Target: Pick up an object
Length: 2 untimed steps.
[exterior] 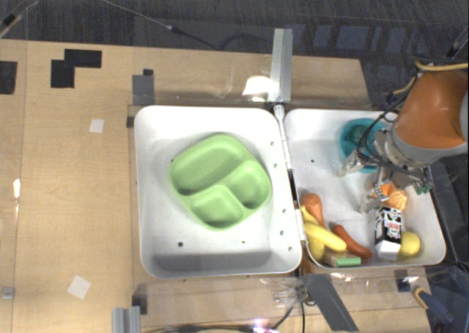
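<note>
The graspable toys are crowded into the right bin's (322, 133) near corner: a banana (322, 237), a carrot (314, 204) and a black-and-white carton (389, 227), while a green divided plate (220, 180) lies alone in the left bin (154, 133). The gripper (386, 191) is positioned just above the carton, beside something orange; its opening and any hold cannot be told.

Left bin (146, 177): green divided plate (220, 180), tilted | Right bin (322, 133): teal cup (352, 136) at back; carrot (314, 203), banana (322, 236), lemon (410, 244), black-and-white carton (389, 227) at front | End effector (392, 185): low above orange piece (396, 198), just behind carton | Desk (66, 199): wooden
</note>
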{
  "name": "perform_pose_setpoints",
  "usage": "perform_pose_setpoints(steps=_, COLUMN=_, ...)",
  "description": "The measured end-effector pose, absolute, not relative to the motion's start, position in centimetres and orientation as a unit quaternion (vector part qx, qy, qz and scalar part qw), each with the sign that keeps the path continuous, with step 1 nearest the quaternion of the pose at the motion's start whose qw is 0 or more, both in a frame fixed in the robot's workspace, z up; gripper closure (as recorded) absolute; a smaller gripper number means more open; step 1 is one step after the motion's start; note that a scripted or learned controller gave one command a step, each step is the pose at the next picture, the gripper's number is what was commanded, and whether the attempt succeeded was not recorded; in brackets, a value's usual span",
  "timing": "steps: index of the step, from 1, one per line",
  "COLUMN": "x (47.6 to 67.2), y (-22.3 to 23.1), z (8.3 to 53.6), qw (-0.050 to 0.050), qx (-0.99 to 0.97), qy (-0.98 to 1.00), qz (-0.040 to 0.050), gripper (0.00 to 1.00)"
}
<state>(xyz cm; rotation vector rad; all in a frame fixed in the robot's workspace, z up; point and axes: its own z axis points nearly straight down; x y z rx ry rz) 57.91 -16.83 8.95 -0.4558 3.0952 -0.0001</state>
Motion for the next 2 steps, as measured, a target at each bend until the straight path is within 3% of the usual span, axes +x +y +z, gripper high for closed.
perform_pose_setpoints(steps=2, x=53.7, y=-15.5, z=9.1, qw=0.009, qx=-0.13, qy=0.992, qz=-0.0024, gripper=0.0)
